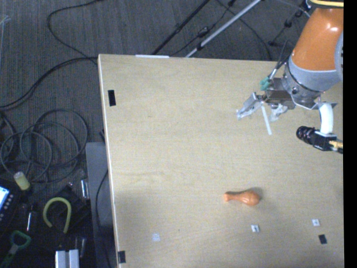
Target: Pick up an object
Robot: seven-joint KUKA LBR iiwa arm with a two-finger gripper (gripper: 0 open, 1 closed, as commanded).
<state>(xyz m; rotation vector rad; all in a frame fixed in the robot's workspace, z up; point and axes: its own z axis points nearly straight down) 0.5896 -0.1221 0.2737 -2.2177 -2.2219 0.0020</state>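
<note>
Nearest us, an orange pear-shaped plastic object (243,197) lies toward our light wooden bench's (167,149) near edge; our two-finger gripper (259,108) hangs open, empty, toward its far right corner.

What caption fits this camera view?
Gripper hovers open above a tan bench, apart from a small orange object.

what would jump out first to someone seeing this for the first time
Probably the arm's bright orange band at upper right, with the metal pincer hanging over the pale wooden bench top. Next, the small orange pear-shaped object lying alone near the lower middle, well apart from the pincer.
</note>
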